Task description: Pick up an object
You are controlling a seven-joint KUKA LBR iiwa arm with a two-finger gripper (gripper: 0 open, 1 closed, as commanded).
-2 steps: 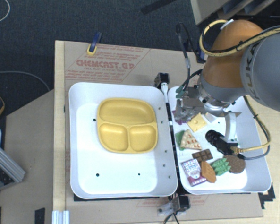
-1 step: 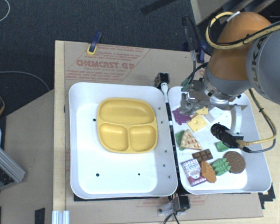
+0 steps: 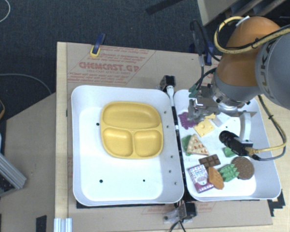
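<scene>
the claw (image 3: 200,107) is seen low over the far end of the right bin (image 3: 265,186); whether it is released or clenched cannot be told. the yellow holed cheese wedge (image 3: 206,127) lies just beside it, toward the near side, with purple grapes (image 3: 186,120) to its left. the pieces look like small, smooth plastic toy food. a moulded yellow 3-compartment tray (image 3: 132,128) rests in the left bin (image 3: 84,148).

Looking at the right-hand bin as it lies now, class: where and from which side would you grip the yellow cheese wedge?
Probably from straight above, closing the pincer across the two long flat edges of the cheese wedge. It lies flat and thin on the bin floor, so a side approach has little to catch. The purple piece lies close on its left, so keep clear of that side.
</scene>
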